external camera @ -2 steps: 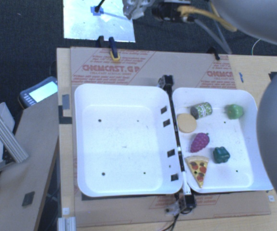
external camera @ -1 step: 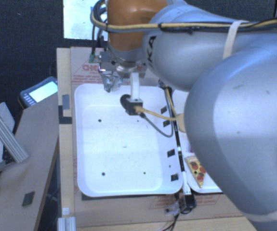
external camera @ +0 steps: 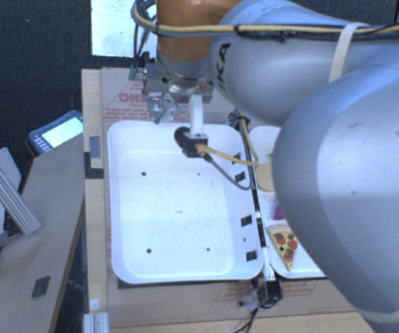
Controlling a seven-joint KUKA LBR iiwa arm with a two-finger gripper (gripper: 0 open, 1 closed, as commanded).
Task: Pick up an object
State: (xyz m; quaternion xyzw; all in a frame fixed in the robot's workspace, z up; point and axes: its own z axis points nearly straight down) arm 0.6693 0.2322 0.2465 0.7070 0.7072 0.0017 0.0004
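Your gripper (external camera: 162, 109) hangs over the far rim of the left bin (external camera: 126, 186); you cannot tell from here how it is set, and nothing shows in its grasp. Beside it a white post leads down to a black fitting (external camera: 189, 143) with a yellow cable. The grey arm (external camera: 324, 82) covers most of the right bin (external camera: 263, 139), where a pizza-slice toy (external camera: 284, 245) lies near the front and a pale round object (external camera: 265, 177) sits farther back.
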